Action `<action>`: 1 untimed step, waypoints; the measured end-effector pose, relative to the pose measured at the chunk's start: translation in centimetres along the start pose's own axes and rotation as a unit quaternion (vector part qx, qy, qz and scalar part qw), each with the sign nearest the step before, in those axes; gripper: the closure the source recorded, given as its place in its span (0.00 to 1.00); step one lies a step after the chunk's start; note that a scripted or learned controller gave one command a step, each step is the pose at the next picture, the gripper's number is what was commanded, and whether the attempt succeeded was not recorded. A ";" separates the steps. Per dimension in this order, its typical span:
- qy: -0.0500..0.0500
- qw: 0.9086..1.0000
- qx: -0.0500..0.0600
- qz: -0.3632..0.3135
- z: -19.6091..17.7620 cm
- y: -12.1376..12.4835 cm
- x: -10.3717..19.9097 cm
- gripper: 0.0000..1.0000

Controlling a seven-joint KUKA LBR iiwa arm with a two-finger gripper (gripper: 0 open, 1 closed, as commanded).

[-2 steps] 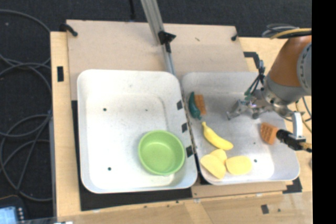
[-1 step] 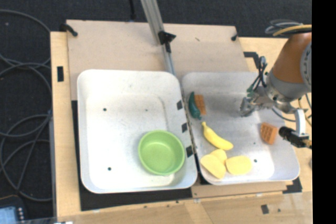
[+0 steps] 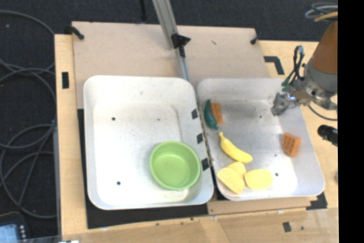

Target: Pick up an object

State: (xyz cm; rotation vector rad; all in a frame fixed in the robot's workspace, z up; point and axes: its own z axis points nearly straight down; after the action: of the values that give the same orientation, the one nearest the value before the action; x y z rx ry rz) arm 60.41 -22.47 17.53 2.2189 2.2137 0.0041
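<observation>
**Q:** Pincer position first, please?

**A:** Gripper point(image 3: 280, 104) sits at about two o'clock over the right bin point(image 3: 307, 182), just inside its upper right rim, on the arm point(image 3: 324, 60) entering from three o'clock. Whether it is spread or pressed together, I cannot tell; nothing visible sits within it.

**Q:** What lies nearest?

**A:** An orange block point(image 3: 291, 144) at five o'clock from it, near. Farther, toward seven o'clock, a banana point(image 3: 233, 149) and two yellow pieces point(image 3: 244, 178). At nine o'clock, a teal-and-orange object point(image 3: 213, 114). A green bowl point(image 3: 175, 165) rests in the left bin point(image 3: 114, 99).

**Q:** Which step?

**A:** Seemingly approach, nothing lifted. Next likely calls for centring above one item, then descending.
</observation>
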 end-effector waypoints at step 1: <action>0.001 1.000 0.000 -0.003 -4.7 -0.4 0.3 1.00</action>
State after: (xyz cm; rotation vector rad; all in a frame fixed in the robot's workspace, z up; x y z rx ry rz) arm 59.96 -22.16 22.26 2.2133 2.2209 0.0048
